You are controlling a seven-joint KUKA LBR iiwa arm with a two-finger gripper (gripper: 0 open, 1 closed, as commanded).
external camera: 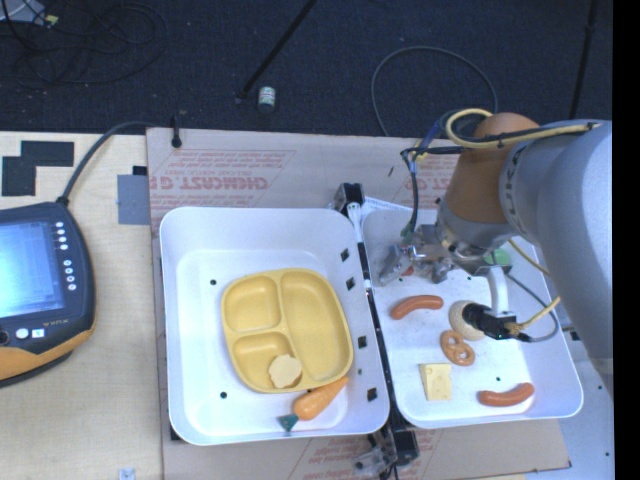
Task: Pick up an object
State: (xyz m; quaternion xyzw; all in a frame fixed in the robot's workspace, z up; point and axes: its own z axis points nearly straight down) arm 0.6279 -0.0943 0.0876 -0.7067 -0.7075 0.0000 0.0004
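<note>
Cardboard-topped bench with two white bins side by side, arm reaching in from the right over the right bin.

Gripper hangs low at the right bin's upper left, just above a sausage; whether its jaws are open or shut cannot be told, and nothing shows held. Right bin also holds a pretzel, a cheese cube and a second sausage. Left bin holds a yellow tray with a biscuit in its lower compartment, a carrot just beside it. A pendant lies far left.
</note>
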